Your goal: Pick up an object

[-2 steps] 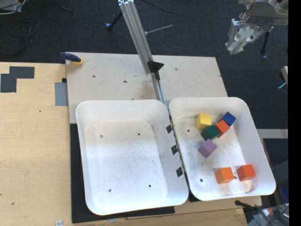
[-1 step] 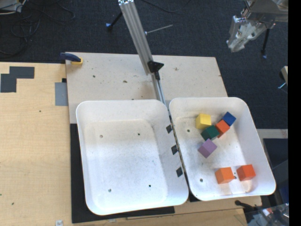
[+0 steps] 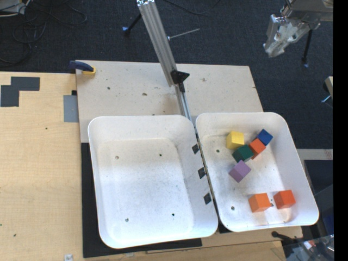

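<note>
Gripper [image 3: 278,37] well above blue cube [image 3: 264,137]

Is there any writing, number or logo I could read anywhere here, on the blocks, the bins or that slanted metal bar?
None can be read.
Blocks in the right bin: plain coloured faces, no letters or numbers.
Left bin: only dark specks, no print.
Metal bar: its top end carries a small black-and-white checker pattern, a marker and not text.
Gripper: too blurred to show any label.
</note>
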You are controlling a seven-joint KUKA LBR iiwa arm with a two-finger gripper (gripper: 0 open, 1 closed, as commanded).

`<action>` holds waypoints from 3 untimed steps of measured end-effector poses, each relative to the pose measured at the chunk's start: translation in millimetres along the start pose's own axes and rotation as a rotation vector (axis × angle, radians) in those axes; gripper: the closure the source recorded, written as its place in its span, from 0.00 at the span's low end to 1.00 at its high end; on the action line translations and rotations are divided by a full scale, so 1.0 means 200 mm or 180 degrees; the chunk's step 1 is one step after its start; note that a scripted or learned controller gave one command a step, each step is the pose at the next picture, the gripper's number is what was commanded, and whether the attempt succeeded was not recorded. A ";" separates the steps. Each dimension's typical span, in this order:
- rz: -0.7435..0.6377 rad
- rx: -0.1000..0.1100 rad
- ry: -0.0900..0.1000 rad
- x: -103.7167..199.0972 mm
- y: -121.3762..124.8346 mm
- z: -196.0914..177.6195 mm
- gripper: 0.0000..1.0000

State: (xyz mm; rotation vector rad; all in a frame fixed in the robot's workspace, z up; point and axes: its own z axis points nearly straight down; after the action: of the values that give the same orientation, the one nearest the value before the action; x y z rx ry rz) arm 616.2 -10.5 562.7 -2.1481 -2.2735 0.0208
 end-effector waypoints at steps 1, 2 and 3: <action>-0.0017 0.0004 0.0001 0.01 0.00 -0.05 1.00; 0.0165 -0.0041 -0.0003 -0.09 -0.04 0.12 1.00; 0.0171 -0.0046 0.0001 -0.01 -0.15 0.16 1.00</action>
State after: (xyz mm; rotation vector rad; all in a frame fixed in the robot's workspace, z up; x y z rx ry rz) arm 586.7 -14.2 531.3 -2.2155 -2.2222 0.0049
